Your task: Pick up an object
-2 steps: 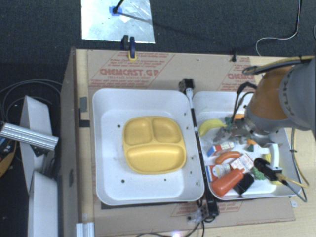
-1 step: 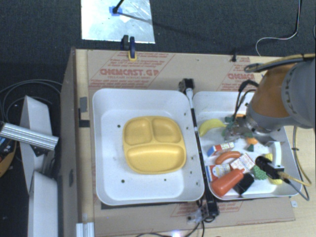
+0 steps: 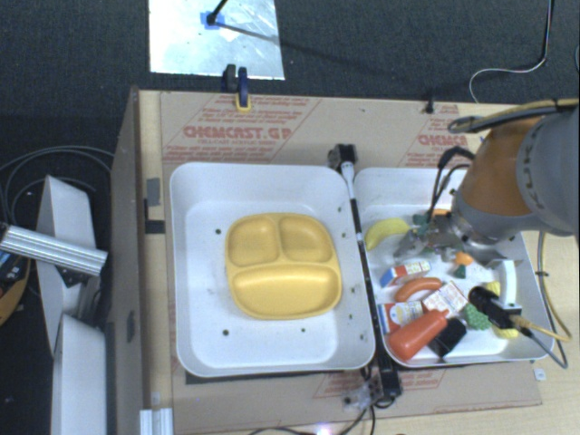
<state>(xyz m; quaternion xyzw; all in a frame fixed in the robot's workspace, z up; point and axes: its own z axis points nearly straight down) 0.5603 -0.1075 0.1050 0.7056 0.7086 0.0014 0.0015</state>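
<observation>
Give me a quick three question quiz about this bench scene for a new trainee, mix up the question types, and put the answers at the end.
1. True or false: the yellow divided plate lies in the left bin.
2. Multiple choice: the banana lies in the right bin at its A) far left part B) near right corner C) outside edge on the bench.
3. Fill in: the gripper hovers over the ____ bin.

Key: 1 true; 2 A; 3 right.

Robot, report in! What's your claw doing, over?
Two-finger gripper low in right white bin, beside yellow toy banana. Nothing seen held. Small toys crowd the bin's near end.
</observation>
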